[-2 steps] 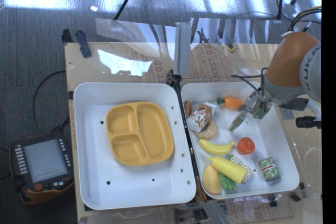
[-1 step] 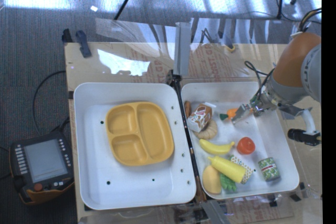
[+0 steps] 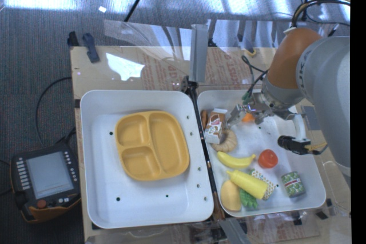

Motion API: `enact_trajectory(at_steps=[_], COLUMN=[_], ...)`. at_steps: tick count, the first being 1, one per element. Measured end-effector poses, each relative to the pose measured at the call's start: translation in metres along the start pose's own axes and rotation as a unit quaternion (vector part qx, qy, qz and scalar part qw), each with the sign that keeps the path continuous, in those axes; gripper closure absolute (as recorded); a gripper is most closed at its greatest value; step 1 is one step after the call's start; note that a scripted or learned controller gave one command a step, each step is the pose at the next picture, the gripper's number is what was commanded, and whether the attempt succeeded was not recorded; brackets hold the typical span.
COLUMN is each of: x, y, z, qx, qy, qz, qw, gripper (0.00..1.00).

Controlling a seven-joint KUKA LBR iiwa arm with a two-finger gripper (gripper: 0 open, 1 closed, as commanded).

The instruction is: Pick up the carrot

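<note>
A small orange patch of the carrot [image 3: 247, 118] shows in the far part of the right bin [image 3: 311, 171], and the rest of it is hidden under the gripper. My gripper [image 3: 246, 115] sits low right over it, reaching in from the right on the grey arm with the orange band [image 3: 291, 57]. Whether the carrot rests on the bin floor or is raised off it cannot be told from this view.
Around the carrot lie a brown and white carton [image 3: 215, 124], a pastry [image 3: 226, 142], a banana [image 3: 235, 160], a red tomato [image 3: 267, 158], a yellow bottle [image 3: 249, 183] and a green can [image 3: 293, 184]. The left bin [image 3: 97, 180] holds a yellow divided plate [image 3: 151, 144].
</note>
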State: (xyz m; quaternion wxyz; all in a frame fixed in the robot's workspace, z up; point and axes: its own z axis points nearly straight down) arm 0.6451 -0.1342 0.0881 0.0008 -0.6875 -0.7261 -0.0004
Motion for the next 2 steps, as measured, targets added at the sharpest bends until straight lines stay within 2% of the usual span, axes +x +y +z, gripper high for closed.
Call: enact_trajectory(at_steps=[1,2], x=[-0.071,-0.071], y=[-0.002,-0.002], z=[-0.001,-0.011], qx=[0.000,0.000], qy=[0.004,0.001], qz=[0.118,0.115], qw=[0.9930,0.9934], gripper=[0.00,1.00])
